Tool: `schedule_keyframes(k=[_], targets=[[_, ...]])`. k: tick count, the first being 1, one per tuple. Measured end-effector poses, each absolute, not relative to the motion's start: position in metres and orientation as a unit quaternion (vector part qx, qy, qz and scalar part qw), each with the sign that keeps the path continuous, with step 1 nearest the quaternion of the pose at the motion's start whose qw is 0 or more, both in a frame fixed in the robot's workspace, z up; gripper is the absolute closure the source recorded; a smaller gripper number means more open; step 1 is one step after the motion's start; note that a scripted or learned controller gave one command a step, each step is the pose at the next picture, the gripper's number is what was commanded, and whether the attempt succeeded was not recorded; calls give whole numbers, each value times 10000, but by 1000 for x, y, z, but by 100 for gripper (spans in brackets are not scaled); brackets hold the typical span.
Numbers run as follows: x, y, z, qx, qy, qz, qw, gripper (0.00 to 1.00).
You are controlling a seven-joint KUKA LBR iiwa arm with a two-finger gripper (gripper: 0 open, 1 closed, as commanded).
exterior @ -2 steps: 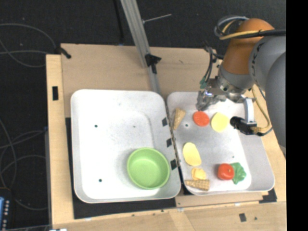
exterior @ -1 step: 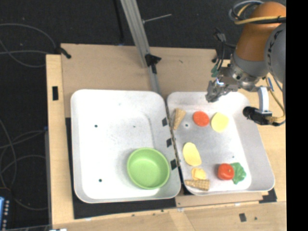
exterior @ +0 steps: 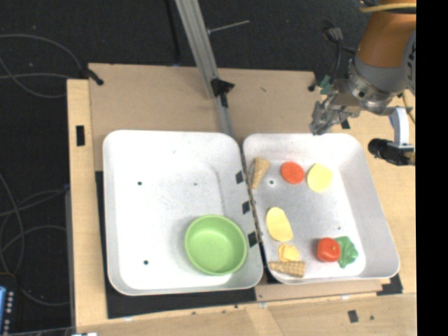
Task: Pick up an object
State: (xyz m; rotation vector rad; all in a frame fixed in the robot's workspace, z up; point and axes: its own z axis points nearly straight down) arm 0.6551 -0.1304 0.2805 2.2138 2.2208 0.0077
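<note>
Toy food in the right bin [exterior: 364, 187] looks light, stiff, slippery; pinch the tomato [exterior: 292, 173] across its middle. Claw [exterior: 323, 121] state unclear.

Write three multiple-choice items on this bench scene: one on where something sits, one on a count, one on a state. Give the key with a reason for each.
1. Where does the green bowl sit?
A. In the right bin, far corner
B. In the left bin, near its front right corner
C. On the bare bench between the bins

2. How many pale yellow pieces with rounded outlines lie in the right bin?
A. Two
B. Five
C. None

3. Where is the gripper relative to the bins?
A. Pressed into the green bowl
B. Low over the left bin's middle
C. At the far edge of the right bin, apart from the toys

Key: 1 B, the bowl rests by the left bin's front right corner. 2 A, one piece lies beside the red-orange piece, another lies mid-bin. 3 C, it hangs by the far rim, touching none.
</note>
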Motion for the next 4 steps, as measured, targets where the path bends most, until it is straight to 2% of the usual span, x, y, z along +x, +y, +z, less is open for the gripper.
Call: schedule_keyframes(k=[2, 4], targets=[[617, -25, 281, 7046, 7096, 3, -4, 100], [559, 62, 260, 7048, 7094, -5, -7, 100]])
